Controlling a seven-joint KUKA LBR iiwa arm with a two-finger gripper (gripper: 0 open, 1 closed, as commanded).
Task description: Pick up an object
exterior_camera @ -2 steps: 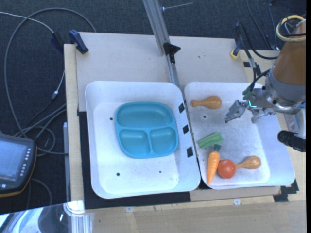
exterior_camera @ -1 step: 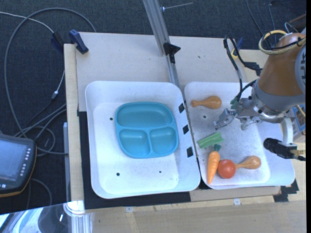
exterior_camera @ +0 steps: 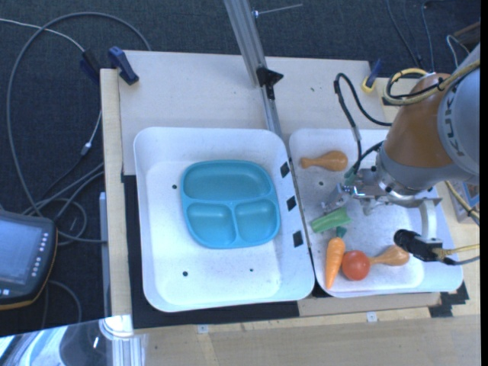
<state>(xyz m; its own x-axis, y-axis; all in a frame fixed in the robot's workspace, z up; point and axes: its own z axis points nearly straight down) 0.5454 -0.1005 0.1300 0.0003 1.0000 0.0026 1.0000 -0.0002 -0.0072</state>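
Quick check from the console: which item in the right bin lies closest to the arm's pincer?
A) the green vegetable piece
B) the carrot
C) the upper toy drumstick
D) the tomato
A: the green vegetable piece lies just below the pincer, while the carrot, tomato and upper toy drumstick sit farther off in the right bin.

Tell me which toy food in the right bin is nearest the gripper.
The green piece, just below-left of the gripper; the carrot, tomato and both drumsticks lie farther.
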